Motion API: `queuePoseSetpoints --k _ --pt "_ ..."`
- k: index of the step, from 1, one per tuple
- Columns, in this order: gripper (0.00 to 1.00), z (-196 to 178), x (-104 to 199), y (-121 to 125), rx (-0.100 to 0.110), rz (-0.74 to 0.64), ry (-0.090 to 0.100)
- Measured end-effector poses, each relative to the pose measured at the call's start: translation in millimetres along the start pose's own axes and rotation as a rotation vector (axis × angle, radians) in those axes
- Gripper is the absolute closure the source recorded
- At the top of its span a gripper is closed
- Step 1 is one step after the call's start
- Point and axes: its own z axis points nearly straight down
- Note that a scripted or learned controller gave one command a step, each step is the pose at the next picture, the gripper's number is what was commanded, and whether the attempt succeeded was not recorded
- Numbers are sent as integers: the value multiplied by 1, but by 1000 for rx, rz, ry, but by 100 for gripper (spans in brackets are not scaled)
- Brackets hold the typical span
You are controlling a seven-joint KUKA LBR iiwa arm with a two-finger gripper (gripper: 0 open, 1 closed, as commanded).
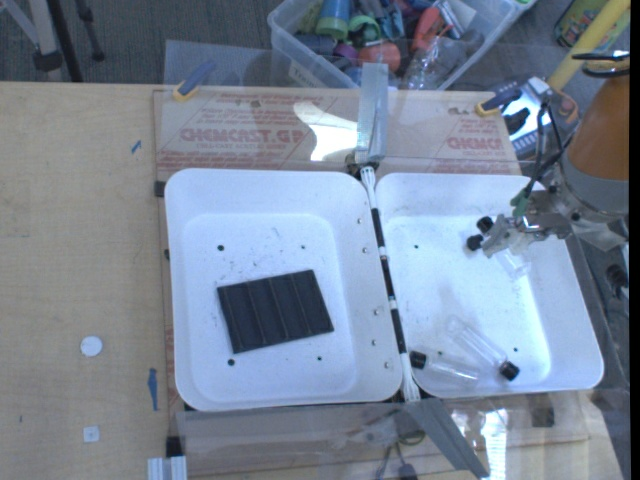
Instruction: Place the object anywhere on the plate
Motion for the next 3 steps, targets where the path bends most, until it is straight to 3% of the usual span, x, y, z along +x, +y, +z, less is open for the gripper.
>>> queuePoseSetpoints --k 1,2,3 --pt "100 26 57 58 -2 -480 -1" --pt "100 -24 122 120 -3 -658 -1" --pt "100 26 184 115 5 -380 1"
